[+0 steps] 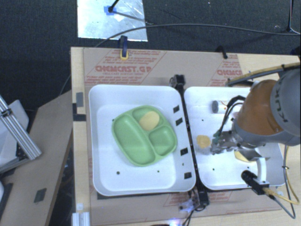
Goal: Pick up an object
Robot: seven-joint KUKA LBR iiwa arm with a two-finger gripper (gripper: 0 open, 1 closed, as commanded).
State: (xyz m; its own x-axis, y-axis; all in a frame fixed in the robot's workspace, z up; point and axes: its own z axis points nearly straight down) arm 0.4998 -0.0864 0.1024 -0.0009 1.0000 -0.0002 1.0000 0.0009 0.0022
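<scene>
Reaching in from the right, the arm (263,112) hangs low over the right bin (207,173), its pincer (217,145) down near the bin floor; whether it is open or closed, or has hold of anything, cannot be told. Just left of the pincer, a small yellow disc (203,141) lies on the bin floor. Up and slightly right of the pincer sits a grey cylinder (215,106). Well to the left, in the left bin (101,140), a green tray (136,145) carries a yellow lump (149,120).
</scene>
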